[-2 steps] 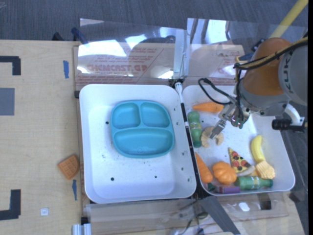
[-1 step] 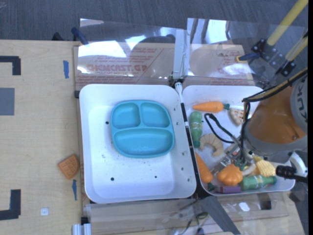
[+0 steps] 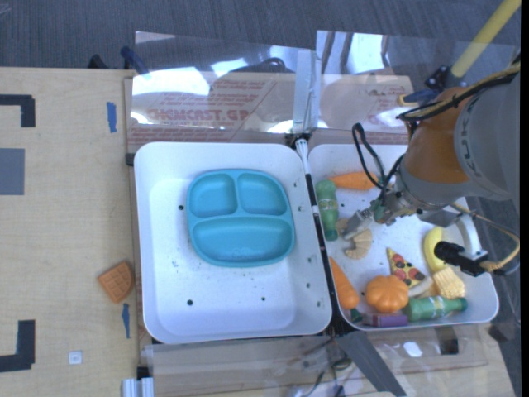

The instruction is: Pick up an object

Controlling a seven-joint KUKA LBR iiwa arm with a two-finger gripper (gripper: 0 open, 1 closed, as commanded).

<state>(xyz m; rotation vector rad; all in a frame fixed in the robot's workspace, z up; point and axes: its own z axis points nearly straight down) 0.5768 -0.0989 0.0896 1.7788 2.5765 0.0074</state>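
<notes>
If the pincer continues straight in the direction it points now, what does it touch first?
Probably the pale, round-edged toy piece on the right bin's floor. The pincer points down and left, just above it. Height is hard to judge from above, so it may slip past toward the green bottle.

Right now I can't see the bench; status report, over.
Claw low over right bin, nothing visibly held. Tan piece just below it. Green bottle close alongside.

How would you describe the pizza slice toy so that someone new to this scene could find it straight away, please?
Look in the right-hand white bin, the one crowded with toy food. Near its middle, just above the round orange pumpkin and left of the yellow banana, lies the pizza slice. It is the only flat triangular piece, yellow with red and dark spots.
</notes>
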